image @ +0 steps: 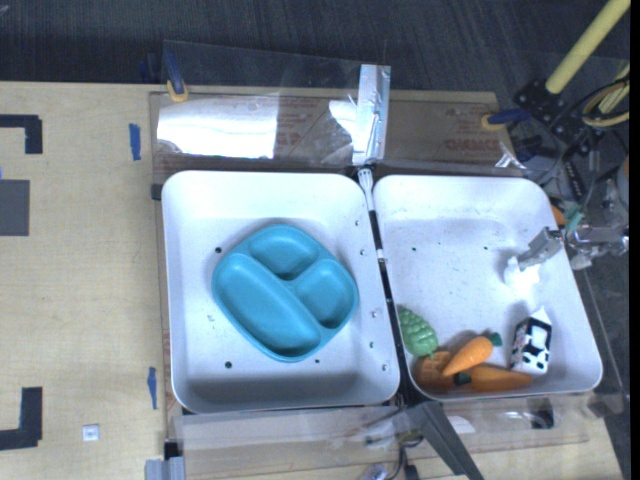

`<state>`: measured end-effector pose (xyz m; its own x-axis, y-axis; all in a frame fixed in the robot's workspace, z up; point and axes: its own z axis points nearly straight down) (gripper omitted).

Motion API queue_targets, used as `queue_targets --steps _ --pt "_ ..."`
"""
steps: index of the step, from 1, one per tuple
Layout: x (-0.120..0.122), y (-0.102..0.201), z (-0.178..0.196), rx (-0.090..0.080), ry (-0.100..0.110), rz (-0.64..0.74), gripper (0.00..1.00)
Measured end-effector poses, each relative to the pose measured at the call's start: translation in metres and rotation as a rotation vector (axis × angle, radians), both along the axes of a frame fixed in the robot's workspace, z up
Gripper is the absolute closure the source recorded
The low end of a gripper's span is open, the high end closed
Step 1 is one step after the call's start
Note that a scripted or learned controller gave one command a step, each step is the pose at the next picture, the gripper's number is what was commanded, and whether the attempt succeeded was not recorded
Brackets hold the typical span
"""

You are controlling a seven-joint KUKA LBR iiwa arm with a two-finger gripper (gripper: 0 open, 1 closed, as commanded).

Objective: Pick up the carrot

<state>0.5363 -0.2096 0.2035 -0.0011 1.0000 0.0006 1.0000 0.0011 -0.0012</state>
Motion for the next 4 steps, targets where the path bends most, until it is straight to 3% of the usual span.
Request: queue_targets --steps 1,2,3,4 --pt "-0.041 0.031 -0.084 -0.006 -0.019 -0.087 0.0" --pt "-0.053 0.098 -0.117 -0.001 -0.012 -0.079 0.0" --pt "-0.055 0.076 -0.116 -0.002 -0.009 -0.028 0.0" --pt "-0.054 0.11 -0.115 -0.01 -0.014 0.008 0.0"
